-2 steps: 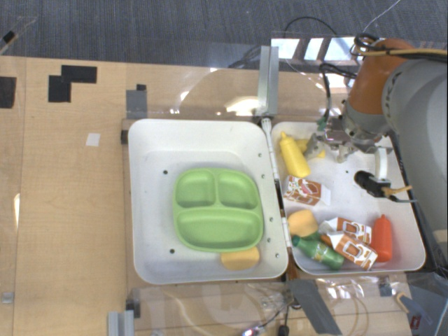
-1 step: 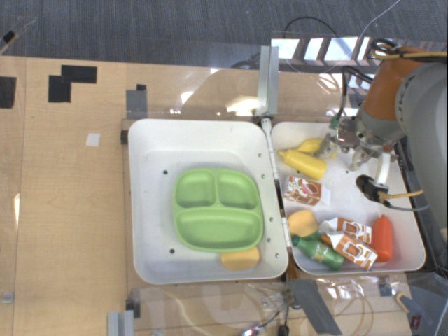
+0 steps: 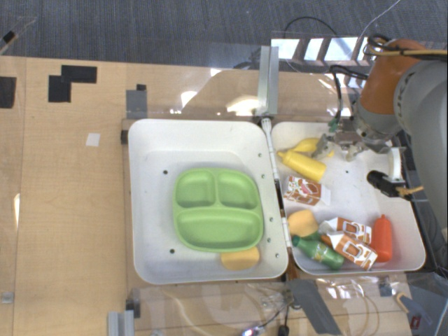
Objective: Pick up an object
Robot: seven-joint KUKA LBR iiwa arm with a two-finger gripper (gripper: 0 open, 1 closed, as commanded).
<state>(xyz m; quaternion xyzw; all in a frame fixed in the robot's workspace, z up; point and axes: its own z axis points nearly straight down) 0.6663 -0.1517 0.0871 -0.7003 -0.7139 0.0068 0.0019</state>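
Two white bins sit mid-frame: the left bin (image 3: 150, 187) holds a green tray (image 3: 218, 210) and a yellow sponge (image 3: 240, 259). We see the gripper (image 3: 341, 144) low in the right bin (image 3: 413, 247), upper right, beside a yellow bottle (image 3: 304, 164) and banana (image 3: 306, 145). We cannot tell its grip state.

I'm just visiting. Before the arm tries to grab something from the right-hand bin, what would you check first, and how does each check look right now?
1. Tool over the right bin: ok.
2. Something graspable close by: ok, the yellow bottle and banana lie just beside the tool.
3. Tool carrying nothing: cannot tell, its tip is too small to read.
4. Target lying free: not ok, bottle and banana look touching.
5. Room beside the bin wall: ok, the bottle lies a little clear of the divider.
6. Left bin's green plate out of the way: ok.
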